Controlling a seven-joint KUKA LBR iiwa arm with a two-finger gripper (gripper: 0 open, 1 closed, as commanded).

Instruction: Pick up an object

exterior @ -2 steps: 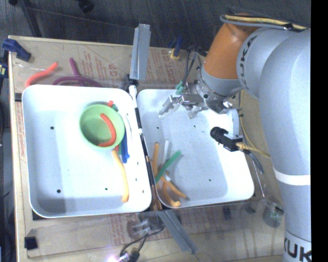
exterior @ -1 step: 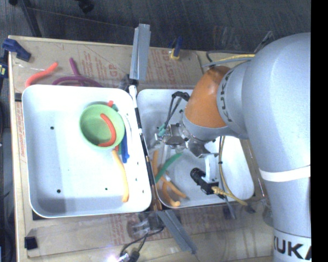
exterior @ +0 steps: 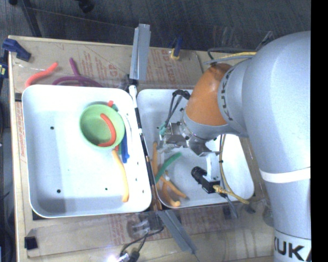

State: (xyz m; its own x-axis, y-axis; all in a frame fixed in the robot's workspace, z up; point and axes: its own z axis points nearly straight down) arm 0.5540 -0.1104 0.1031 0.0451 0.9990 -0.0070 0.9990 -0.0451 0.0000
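My gripper (exterior: 165,139) is low in the right bin (exterior: 238,187), near its left wall, under the grey wrist with the orange band. A green stick (exterior: 168,165) lies just below the gripper, slanting toward the bin's front. Orange curved pieces (exterior: 172,192) rest at the front left corner of this bin, and a thin orange stick (exterior: 154,158) lies along its left wall. Something small and teal (exterior: 163,129) shows right beside the gripper; I cannot tell whether it is held.
The left bin (exterior: 49,162) holds a green bowl (exterior: 98,125) with a red curved piece (exterior: 113,129) in it, a blue piece (exterior: 124,149) and a yellow stick (exterior: 122,179). Behind the bins, red and purple cords (exterior: 71,78) lie on the bench. The arm covers the right bin's right half.
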